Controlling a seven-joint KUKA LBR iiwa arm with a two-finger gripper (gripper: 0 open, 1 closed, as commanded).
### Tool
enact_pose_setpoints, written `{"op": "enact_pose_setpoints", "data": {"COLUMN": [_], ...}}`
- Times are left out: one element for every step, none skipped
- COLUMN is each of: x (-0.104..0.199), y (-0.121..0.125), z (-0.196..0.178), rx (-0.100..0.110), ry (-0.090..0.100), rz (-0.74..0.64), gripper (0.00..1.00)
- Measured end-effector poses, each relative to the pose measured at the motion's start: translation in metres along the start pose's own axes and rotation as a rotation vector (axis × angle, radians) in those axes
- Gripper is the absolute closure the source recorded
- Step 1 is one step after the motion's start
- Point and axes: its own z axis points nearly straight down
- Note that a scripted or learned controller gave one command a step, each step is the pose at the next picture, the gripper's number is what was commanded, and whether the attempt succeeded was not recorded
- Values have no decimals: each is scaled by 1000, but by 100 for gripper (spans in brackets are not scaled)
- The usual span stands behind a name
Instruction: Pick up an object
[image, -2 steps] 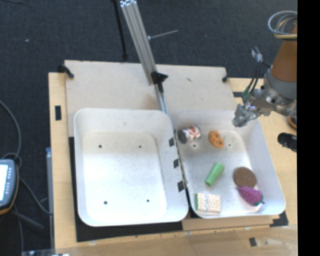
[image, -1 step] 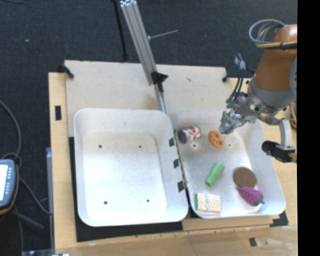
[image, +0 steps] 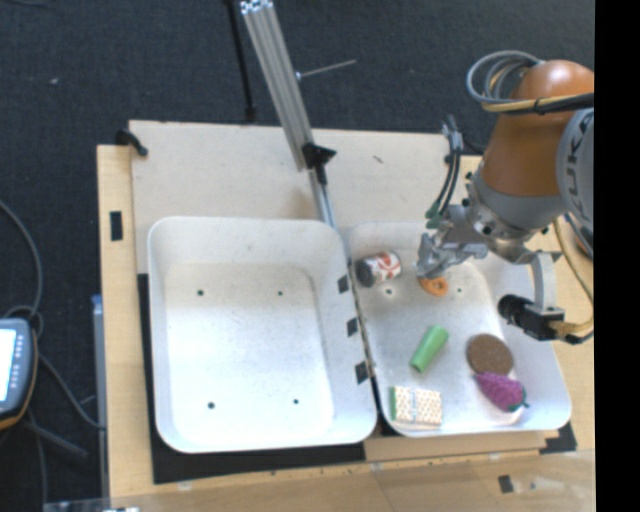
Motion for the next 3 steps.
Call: {"op": "enact_pose_setpoints", "data": {"x": [58,102,160], "y": [-20,-42,-56], "z": [6,9,5], "rx": [1,1,1], "ry": [1,1,3], "rz": [-2,-2,-4], "gripper": [100,100,100]}}
